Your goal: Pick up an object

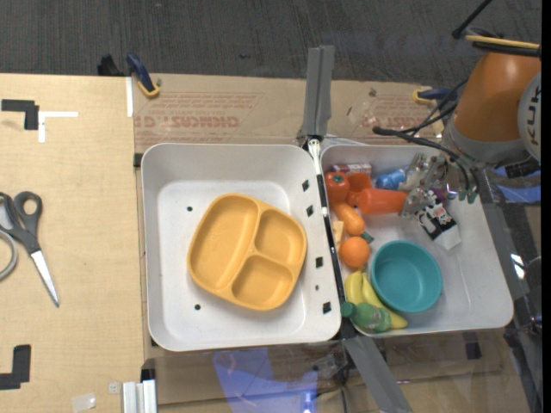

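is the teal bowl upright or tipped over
Upright. The teal bowl sits in the right bin with its round mouth facing up, inside showing, and nothing in it.

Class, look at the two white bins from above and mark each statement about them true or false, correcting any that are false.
1. The yellow divided plate lies in the left bin. True.
2. The teal bowl sits on the plate. False: it is in the right bin.
3. The gripper is above the right bin. True.
4. Scissors lie inside the left bin. False: they lie on the bench, left of it.
5. An orange fruit lies left of the bowl. True.
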Tool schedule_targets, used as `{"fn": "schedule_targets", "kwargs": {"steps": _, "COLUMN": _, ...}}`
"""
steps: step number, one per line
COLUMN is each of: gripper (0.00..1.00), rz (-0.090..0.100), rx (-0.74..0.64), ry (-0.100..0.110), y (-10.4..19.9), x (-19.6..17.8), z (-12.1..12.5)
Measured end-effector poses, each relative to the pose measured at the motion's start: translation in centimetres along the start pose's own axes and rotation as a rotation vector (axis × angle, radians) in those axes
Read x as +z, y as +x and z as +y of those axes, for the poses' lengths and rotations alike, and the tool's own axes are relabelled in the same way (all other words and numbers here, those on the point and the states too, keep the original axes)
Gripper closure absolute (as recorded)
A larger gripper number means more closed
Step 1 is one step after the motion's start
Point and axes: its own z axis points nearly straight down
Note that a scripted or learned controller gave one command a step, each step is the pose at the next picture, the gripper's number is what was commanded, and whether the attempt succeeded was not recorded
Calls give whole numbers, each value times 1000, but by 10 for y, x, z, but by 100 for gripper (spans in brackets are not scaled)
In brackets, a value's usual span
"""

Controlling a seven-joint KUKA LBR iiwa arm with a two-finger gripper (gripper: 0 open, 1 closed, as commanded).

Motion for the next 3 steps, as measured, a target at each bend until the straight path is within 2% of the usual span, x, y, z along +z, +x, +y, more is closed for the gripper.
{"fn": "schedule_targets", "kwargs": {"steps": 1, "gripper": 100, "rz": 4, "rx": 200, "ry": 1, "y": 54, "x": 19, "z": 28}}
{"fn": "schedule_targets", "kwargs": {"steps": 2, "gripper": 0, "rz": 6, "rx": 200, "ry": 1, "y": 54, "x": 19, "z": 29}}
{"fn": "schedule_targets", "kwargs": {"steps": 3, "gripper": 0, "rz": 4, "rx": 239, "ry": 1, "y": 49, "x": 19, "z": 71}}
